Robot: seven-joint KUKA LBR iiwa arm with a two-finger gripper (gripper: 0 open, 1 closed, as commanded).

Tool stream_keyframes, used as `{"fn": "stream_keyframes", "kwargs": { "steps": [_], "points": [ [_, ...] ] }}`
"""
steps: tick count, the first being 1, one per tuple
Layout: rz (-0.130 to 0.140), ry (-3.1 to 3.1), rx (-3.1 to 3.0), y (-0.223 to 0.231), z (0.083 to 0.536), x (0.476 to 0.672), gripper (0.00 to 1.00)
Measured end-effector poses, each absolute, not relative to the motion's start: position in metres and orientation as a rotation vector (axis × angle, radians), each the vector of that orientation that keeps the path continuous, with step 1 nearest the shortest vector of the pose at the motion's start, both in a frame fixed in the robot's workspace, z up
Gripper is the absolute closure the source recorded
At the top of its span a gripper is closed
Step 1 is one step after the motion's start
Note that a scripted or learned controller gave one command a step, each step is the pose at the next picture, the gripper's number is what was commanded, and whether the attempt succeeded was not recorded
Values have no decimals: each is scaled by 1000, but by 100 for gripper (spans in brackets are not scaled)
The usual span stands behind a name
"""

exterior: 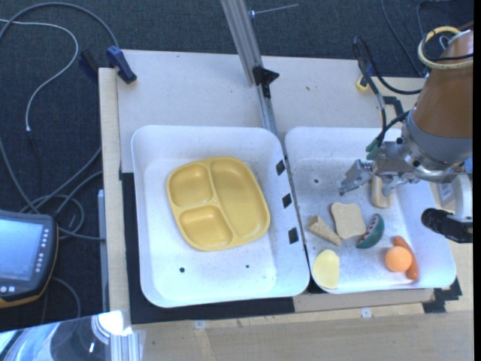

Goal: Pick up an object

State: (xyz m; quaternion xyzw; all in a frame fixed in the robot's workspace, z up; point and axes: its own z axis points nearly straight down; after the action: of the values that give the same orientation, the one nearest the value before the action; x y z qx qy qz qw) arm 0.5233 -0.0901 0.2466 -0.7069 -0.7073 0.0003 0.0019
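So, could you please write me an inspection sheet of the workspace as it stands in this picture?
Surface: bench bearing two white bins, left bin and right bin.
Job's things: in the right bin, toast slice, wedge, pale yellow disc, watermelon slice, orange ball, carrot.
Clutter: yellow divided tray in the left bin.
Grippers: gripper over the right bin's upper part; finger state unclear.
Cables: black cables on the floor at left.
Surroundings: dark carpet, handheld screen at left, blue clamp.
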Motion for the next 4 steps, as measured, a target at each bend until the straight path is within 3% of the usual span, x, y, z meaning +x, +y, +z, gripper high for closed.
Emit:
{"fn": "stream_keyframes", "kwargs": {
  "steps": [1, 4],
  "points": [
    [1, -2219, -2219, -90, 246, 523, 0],
    [-2, -2223, -2223, -89, 94, 518, 0]
  ]
}}
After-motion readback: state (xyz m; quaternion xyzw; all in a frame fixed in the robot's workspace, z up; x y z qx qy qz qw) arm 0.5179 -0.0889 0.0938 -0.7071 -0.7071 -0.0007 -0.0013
